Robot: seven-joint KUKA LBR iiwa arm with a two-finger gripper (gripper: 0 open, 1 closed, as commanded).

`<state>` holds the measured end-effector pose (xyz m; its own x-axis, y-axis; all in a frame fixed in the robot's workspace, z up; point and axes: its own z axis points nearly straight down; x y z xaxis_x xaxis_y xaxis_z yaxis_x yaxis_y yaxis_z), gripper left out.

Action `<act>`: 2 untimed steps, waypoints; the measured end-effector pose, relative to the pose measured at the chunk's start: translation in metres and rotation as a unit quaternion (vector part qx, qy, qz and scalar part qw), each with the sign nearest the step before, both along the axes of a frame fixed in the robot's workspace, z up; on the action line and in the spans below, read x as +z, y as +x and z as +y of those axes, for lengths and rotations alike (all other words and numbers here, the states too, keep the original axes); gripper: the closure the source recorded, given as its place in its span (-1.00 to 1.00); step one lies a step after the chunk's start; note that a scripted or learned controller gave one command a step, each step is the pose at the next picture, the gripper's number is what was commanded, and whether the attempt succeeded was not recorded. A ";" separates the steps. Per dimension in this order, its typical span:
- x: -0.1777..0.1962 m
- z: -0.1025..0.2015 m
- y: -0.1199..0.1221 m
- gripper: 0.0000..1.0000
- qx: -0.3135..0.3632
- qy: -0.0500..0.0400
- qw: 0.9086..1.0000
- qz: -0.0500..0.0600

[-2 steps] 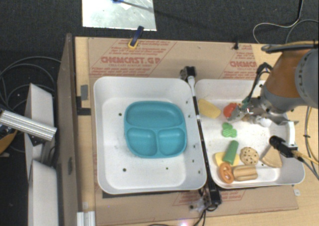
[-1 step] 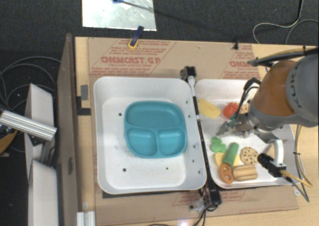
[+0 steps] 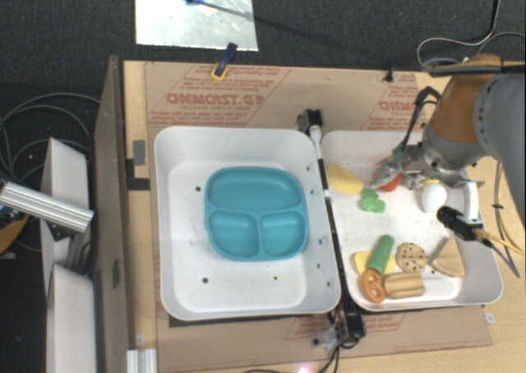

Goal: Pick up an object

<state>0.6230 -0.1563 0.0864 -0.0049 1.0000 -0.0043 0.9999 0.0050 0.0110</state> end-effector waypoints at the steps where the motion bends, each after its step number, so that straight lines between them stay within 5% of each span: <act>1: -0.001 0.015 0.037 -1.00 0.001 0.002 1.000 0.003; 2: 0.010 0.014 0.036 1.00 0.001 0.001 1.000 0.002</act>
